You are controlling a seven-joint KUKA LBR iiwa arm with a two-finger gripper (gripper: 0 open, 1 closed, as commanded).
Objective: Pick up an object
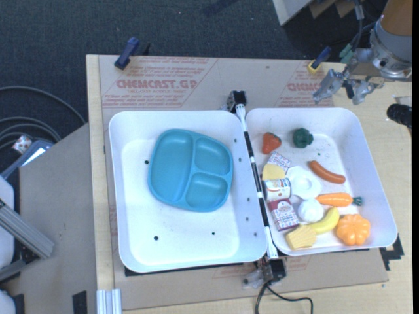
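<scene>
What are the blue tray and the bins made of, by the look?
Blue tray: probably moulded plastic, matte, given its uniform colour and soft rounded compartment edges. Left bin and right bin: likely thin white plastic, slightly glossy, with rolled rims. Can't confirm either from above.

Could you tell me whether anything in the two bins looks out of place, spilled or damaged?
Nothing stands out. The blue divided plate lies flat in the left bin, and the toy foods sit loosely clustered in the right bin, none spilled over the rim.
</scene>
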